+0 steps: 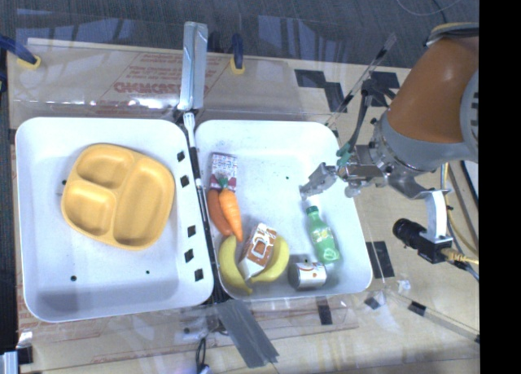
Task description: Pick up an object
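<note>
hand [316, 182] over right bin [277, 134], above green bottle [322, 235], nothing between its fingers, spread or pressed together cannot tell | bottle lies beside can [308, 275] | banana [244, 270], carrot [229, 211] along left wall | yellow plate [118, 195] in left bin [49, 283]

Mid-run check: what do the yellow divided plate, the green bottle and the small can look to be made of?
Yellow divided plate: likely moulded plastic, matte, one even colour with soft rounded ridges. Green bottle: probably translucent glossy plastic, judging by its tinted look and light cap. Small can: seemingly metal, with a silvery reflective end.
</note>
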